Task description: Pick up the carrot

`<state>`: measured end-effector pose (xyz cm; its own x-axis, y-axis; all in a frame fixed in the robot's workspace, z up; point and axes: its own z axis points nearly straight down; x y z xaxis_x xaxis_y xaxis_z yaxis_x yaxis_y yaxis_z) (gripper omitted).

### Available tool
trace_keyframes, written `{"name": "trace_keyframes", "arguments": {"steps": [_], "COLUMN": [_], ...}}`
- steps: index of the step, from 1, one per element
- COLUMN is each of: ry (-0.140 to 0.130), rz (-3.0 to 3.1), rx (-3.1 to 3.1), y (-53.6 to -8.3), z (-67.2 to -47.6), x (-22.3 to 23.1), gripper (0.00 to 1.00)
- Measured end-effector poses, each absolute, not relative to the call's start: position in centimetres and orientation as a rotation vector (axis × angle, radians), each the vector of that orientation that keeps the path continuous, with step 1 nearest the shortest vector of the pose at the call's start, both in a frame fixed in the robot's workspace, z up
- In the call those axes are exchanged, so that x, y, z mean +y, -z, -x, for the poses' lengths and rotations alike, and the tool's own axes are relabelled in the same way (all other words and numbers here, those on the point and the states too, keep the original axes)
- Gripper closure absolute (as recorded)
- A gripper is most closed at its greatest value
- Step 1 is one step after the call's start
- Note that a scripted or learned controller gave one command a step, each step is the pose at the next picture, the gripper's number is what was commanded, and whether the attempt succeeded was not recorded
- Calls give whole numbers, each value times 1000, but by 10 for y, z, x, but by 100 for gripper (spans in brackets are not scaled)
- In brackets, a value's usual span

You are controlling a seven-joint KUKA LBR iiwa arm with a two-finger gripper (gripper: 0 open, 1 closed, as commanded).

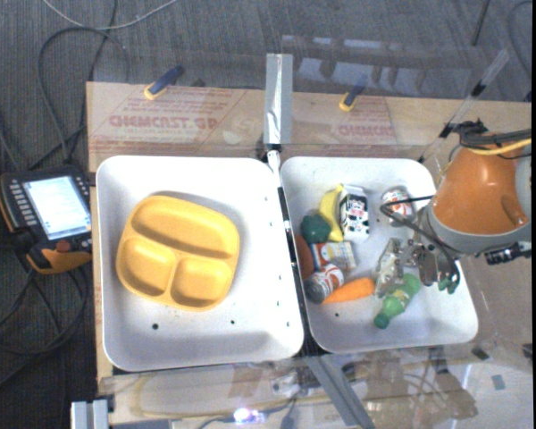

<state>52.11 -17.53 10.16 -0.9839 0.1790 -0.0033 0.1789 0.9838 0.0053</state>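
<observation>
Resting on grey carpet, the counter [161,119] bears two bins; tool [402,266], grip state unclear, hangs near the carrot [350,290].

Two shallow white bins on the bench: the left bin [112,329] and the right bin [447,324].

Left bin: one yellow compartment tray [179,250], with three compartments.

Right bin, counted:
- one carrot [350,290], orange, toward the near edge;
- one green bottle [395,302], near the near edge;
- one banana [331,211], yellow, toward the far left corner;
- one dark green round item [314,229], beside the banana;
- one small carton with black and white print [355,215];
- two cans: one [325,283] just beside the carrot, one [395,201] toward the far edge.

One handheld control pendant [45,208] to the left of the bench.
</observation>
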Motion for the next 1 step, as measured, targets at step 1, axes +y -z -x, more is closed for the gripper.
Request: {"name": "trace_keyframes", "arguments": {"steps": [1], "ry": [1], "rz": [-1124], "rx": [2936], "y": [-192], "z": [-508], "x": [-132], "gripper": [100]}}
